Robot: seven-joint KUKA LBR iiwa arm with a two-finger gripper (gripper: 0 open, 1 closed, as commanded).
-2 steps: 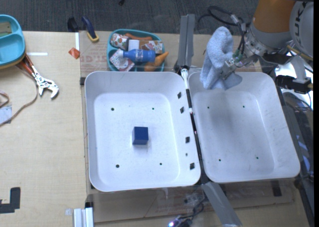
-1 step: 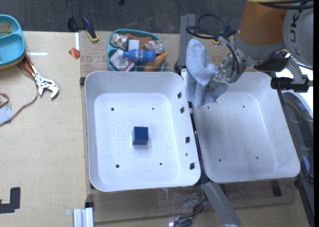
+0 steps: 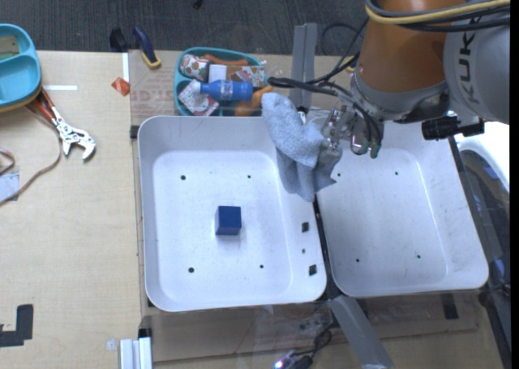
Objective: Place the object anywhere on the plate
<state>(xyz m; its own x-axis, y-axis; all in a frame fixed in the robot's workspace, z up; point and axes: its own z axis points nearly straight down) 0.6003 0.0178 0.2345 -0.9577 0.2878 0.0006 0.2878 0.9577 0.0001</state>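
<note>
Hanging from the pincer [image 3: 336, 142] was a grey cloth [image 3: 297, 145], long axis running top to bottom and slightly slanted, bottom end pointing down at the seam between the left bin [image 3: 162, 278] and right bin [image 3: 454, 270]. Pincer was pinching its upper right edge, so the cloth sat left of and below it. Blue block [image 3: 229, 220] was lying in the left bin.

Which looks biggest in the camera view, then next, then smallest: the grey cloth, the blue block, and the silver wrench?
1. Grey cloth, hanging from the gripper, clearly largest, though it is lifted nearer the camera.
2. Silver wrench on the bench.
3. Blue block, smallest, in the left bin.
</note>
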